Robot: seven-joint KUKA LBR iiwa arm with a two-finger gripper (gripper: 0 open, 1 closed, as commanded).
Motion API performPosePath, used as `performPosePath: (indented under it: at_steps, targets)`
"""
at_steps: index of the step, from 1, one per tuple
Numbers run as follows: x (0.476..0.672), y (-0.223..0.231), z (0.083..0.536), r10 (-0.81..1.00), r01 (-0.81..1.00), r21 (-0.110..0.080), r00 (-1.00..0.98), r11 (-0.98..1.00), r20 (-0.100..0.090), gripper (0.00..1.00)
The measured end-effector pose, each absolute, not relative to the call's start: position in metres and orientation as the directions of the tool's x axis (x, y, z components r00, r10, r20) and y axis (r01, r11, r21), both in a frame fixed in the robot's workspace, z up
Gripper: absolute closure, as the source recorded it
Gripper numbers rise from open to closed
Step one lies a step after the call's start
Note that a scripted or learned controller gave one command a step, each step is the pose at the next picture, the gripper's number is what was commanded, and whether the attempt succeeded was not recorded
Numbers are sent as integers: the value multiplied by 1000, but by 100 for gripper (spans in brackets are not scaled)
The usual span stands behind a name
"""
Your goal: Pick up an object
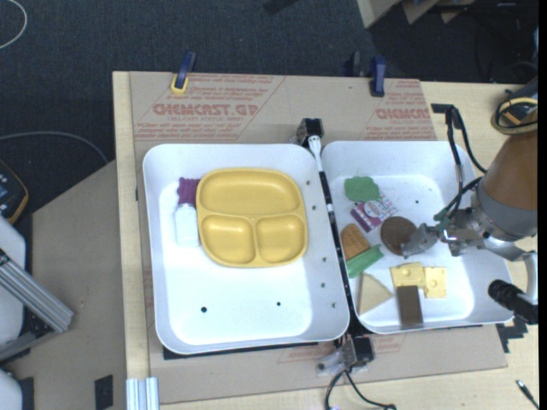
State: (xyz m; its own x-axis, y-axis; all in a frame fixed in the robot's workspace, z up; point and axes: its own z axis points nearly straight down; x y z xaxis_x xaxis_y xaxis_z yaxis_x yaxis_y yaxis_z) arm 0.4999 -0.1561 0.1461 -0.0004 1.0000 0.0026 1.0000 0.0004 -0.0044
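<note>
My gripper (416,242) reaches in from the right over the right bin (444,165), its tip right beside a round brown disc (395,231). Whether it touches the disc is unclear. Around it lie a green piece (360,187), a purple-and-white packet (371,211), an orange-brown block (353,242), a green strip (364,260), a tan wedge (371,295), a yellow holed slice (420,278) and a dark brown bar (409,307).
The left bin (248,314) holds a yellow divided plate (251,215), with a purple item (187,190) and a white item (185,225) at its left side. Clamps and cables sit along the bench's back edge and right side.
</note>
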Motion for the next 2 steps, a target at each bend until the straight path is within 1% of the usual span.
performPosePath:
  at_steps: [1,2]
  targets:
    - [504,-148,98,1000,1000,-6,0,0,3,0]
    - [504,-147,84,1000,1000,-4,0,0,2,0]
